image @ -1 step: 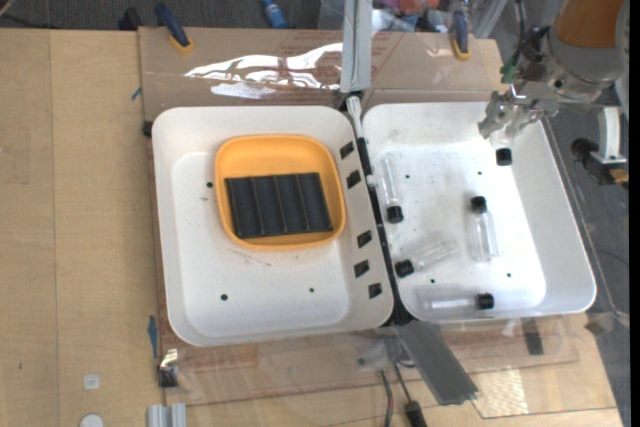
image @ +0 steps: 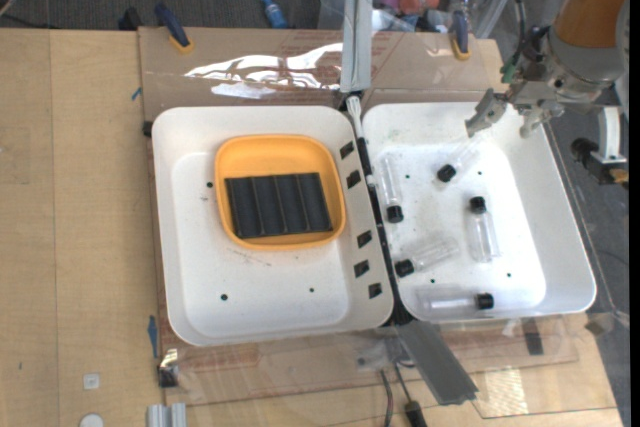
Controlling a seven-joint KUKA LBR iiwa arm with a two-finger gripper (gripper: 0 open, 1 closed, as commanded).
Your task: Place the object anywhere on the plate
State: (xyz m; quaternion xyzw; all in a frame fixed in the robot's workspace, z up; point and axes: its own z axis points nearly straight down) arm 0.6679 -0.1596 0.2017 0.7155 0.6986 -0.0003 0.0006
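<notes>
the claw (image: 510,115), fingers spread and holding nothing, hovers above the right bin (image: 560,215), so picking (likely a vial (image: 483,233)) precedes the orange plate (image: 280,155).

Orange plate (image: 280,155), dark ridged insert, centre of left bin (image: 180,245). Clear black-capped vials (image: 483,230) scattered flat in right bin (image: 560,245).

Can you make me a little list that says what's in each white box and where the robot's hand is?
left bin: an orange plate with a dark ridged slab lying on it
right bin: several clear vials with black caps, lying scattered
gripper: above the far edge of the right bin, open, nothing between its fingers
task state: no vial on the plate yet
</notes>
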